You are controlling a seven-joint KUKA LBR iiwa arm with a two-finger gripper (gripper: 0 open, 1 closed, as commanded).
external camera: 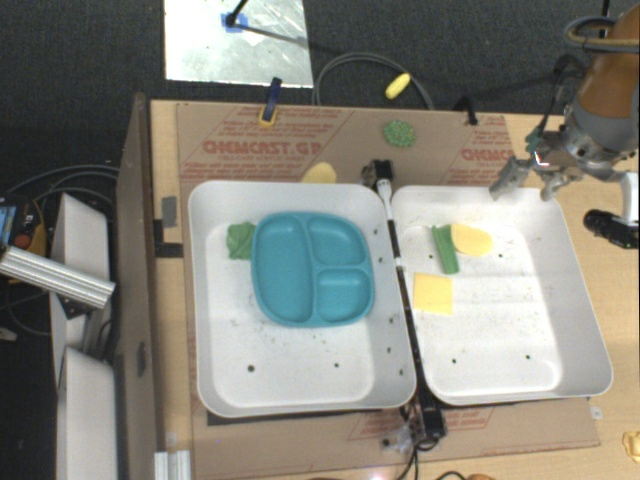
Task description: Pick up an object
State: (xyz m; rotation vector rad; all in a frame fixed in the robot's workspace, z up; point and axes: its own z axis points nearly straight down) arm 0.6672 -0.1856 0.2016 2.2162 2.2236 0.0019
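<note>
We note a cardboard-covered bench (300,133) on dark carpet, a foil sheet (237,28) lying beyond it and cables trailing along the left. Two white bins sit side by side: the left bin (215,368) carries a blue divided plate (312,268) with a green scrap (241,239) at its edge. The gripper (528,176) hangs over the right bin's (560,358) far rim, jaws spread wide, nothing between them. Left of the jaws and nearer the camera lie a green stick (444,248), long axis running near-to-far, touching a yellow oval piece (472,238); a yellow square (433,293) sits just beyond the stick's near end.
</note>
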